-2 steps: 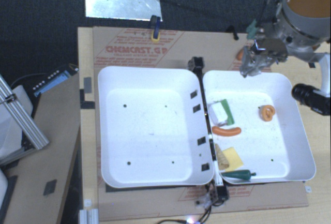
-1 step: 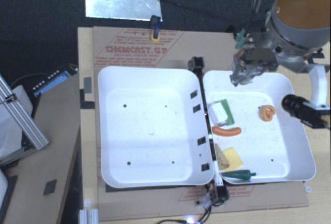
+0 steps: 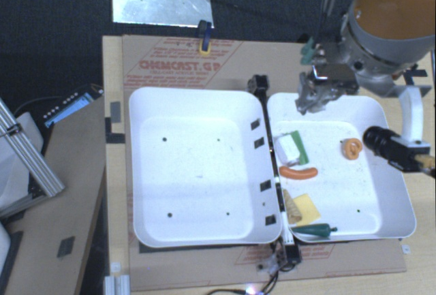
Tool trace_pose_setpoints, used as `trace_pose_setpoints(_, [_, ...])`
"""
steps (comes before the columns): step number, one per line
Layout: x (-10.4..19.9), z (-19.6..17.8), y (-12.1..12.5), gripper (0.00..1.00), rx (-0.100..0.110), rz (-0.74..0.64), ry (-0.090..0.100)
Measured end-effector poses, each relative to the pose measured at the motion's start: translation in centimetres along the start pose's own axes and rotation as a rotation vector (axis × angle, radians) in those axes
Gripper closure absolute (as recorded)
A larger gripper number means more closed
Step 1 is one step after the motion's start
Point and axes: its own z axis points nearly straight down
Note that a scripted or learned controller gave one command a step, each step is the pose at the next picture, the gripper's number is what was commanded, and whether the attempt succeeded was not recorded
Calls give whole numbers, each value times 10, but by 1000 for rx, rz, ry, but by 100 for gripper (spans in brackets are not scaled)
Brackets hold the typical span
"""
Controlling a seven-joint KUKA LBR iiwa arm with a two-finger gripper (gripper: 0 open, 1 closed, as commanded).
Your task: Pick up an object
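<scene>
Over the far left corner of the right bin hangs the gripper, above the rim and clear of everything in the bin. Its metal body blurs into one grey mass, so I cannot tell whether it is wide or narrow, and nothing is seen held in it. The arm comes in from the right, its orange band high in the view.

All the loose things lie in the right bin. A white block with a green edge sits closest to the gripper, just below it and near the wall shared with the left bin. A red-orange sausage lies crosswise just beside the block, on its near side. An orange ring lies well apart, toward the right wall. A yellow wedge sits at the near left corner, against the shared wall. A green piece lies along the near rim, just beside the wedge.

Both bins rest side by side on a printed cardboard sheet.
</scene>
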Motion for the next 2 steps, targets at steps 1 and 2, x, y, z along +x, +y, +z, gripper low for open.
trace_pose_setpoints(1, [12, -8, 0, 100, 0, 0, 0])
trace_pose_setpoints(2, [26, -16, 0, 100, 0, 0, 0])
